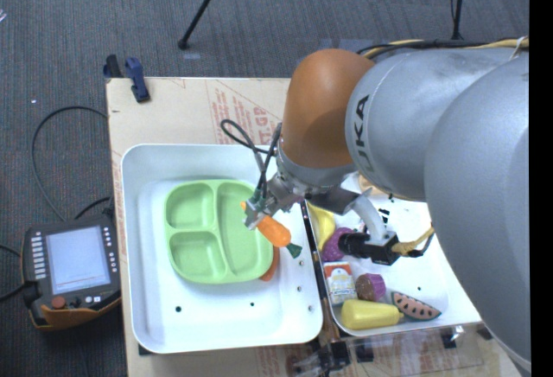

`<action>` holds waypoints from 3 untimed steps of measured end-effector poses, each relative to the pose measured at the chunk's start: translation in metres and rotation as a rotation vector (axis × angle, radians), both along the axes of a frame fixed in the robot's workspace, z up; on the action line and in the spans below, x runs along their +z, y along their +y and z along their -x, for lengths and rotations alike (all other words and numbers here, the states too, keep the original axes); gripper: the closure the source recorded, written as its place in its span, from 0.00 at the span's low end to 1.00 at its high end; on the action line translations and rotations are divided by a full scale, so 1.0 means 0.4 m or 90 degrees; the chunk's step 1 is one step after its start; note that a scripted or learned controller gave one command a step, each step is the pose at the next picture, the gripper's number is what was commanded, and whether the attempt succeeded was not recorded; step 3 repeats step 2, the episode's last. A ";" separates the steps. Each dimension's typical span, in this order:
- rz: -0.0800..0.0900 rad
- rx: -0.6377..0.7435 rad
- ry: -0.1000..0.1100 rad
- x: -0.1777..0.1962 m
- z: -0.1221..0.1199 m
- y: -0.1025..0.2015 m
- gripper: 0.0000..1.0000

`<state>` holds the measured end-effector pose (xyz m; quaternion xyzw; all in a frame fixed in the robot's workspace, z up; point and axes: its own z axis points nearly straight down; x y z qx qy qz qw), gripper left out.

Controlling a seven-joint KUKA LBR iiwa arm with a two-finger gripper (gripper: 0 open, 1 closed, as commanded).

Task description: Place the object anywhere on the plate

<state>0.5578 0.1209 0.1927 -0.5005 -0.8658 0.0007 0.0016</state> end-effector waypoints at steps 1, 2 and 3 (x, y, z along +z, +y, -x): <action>0.000 -0.066 -0.001 0.060 0.012 0.111 1.00; 0.001 -0.064 0.000 0.058 0.013 0.111 0.00; 0.001 -0.064 0.000 0.058 0.013 0.111 0.00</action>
